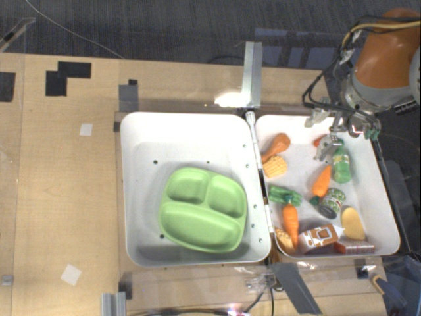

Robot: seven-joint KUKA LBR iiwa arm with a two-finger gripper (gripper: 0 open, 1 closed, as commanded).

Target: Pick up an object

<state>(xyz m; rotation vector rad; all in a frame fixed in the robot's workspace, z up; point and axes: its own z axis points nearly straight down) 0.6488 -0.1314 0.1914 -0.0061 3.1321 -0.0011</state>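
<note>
The right bin holds several toy foods. Among them are a brown drumstick, a yellow corn piece, a green bottle, an orange carrot, a second carrot, a green vegetable, a small can, a yellow potato-like piece and a brown-and-white bottle. My gripper hangs over the bin's far right part, just left of the green bottle and above the carrot. A small red item peeks out beside it.
The left bin contains a green three-compartment plate. A metal divider runs between the bins. The arm's orange band and its cables sit over the far right corner. Wooden bench lies to the left.
</note>
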